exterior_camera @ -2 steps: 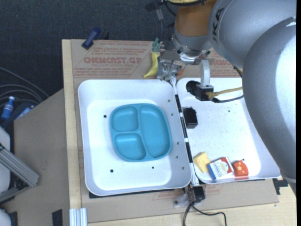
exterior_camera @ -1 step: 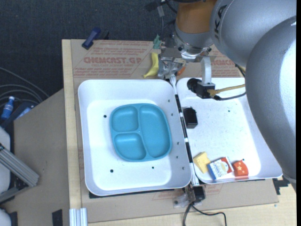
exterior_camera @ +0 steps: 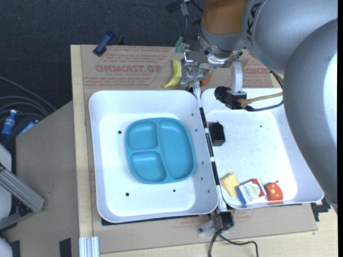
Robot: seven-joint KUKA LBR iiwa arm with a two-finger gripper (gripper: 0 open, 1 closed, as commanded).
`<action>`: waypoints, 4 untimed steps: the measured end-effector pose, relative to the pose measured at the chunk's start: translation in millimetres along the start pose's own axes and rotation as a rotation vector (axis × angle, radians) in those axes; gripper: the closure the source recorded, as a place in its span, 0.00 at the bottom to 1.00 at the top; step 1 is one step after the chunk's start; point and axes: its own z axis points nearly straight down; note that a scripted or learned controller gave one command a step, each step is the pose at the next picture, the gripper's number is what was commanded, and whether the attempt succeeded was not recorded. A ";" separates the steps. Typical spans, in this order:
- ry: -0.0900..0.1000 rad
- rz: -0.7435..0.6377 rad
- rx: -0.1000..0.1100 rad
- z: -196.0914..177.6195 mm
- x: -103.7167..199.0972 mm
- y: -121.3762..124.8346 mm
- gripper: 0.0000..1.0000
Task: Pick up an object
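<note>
Gripper [exterior_camera: 197, 79] points down over the bins' [exterior_camera: 102, 111] far edge.

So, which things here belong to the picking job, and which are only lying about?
For the job:
gripper
blue divided plate
black block
yellow cheese wedge
small carton
red piece

Lying about:
banana
blue clip
</note>
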 end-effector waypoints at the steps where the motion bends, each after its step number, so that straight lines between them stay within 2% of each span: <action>1: -0.003 0.001 0.005 -13.1 51.2 -61.5 1.00; 2: -0.003 0.000 0.006 -12.0 137.5 -92.4 1.00; 3: -0.004 0.003 0.003 34.1 140.9 -49.9 1.00; 4: -0.003 0.001 0.001 7.3 141.5 -44.0 1.00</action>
